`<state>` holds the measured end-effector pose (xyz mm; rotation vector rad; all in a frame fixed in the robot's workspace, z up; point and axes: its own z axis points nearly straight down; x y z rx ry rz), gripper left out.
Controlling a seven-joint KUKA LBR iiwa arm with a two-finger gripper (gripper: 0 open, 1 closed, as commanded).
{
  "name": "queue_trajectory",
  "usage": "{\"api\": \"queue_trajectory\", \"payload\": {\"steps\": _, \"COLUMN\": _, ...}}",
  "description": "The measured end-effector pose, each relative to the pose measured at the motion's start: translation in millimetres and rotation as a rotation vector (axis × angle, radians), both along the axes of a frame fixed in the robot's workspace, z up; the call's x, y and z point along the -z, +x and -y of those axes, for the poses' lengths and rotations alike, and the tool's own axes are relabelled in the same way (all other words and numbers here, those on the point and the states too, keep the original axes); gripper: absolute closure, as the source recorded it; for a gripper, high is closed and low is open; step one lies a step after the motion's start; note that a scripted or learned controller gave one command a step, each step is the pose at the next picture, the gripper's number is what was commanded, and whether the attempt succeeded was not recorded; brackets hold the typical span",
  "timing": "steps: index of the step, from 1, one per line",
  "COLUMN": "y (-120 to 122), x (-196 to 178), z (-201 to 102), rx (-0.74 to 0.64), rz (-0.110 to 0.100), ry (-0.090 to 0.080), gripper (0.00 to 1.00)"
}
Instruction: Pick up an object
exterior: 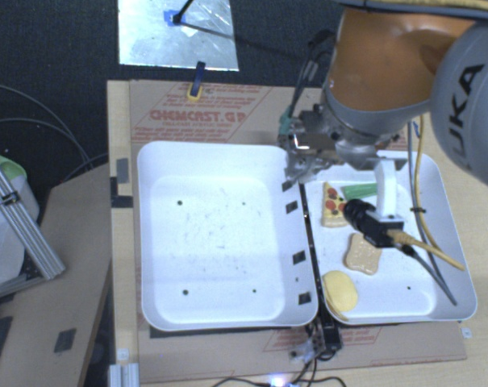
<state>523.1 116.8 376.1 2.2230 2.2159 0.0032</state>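
Several toy foods lie in the right bin (437,297): a pizza slice (334,204), a green piece (359,190) partly hidden behind the arm, a toast-shaped piece (361,255) and a yellow round piece (340,290) at the near left corner. My gripper (298,166) hangs low over the far left edge of the right bin, by the divider between the bins. It is left of and beyond the pizza slice, and I see nothing in it. The arm's wrist hides the bin's far part.
The left bin (155,297) lies beside the right one on a cardboard sheet (211,111). Black clips (300,258) line the joint between the bins. A shiny metal plate (177,22) lies beyond the bench, and an aluminium frame (18,216) stands at the left.
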Motion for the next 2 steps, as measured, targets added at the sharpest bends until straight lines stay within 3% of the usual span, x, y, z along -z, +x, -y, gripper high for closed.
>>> {"api": "queue_trajectory", "payload": {"steps": 1, "y": 39, "x": 210, "z": -42, "rx": -0.008, "rz": -0.011, "ry": -0.001, "gripper": 1.00}}
{"api": "queue_trajectory", "payload": {"steps": 2, "y": 60, "x": 90, "z": -53, "rx": -0.008, "rz": 0.011, "ry": 0.005, "gripper": 1.00}}
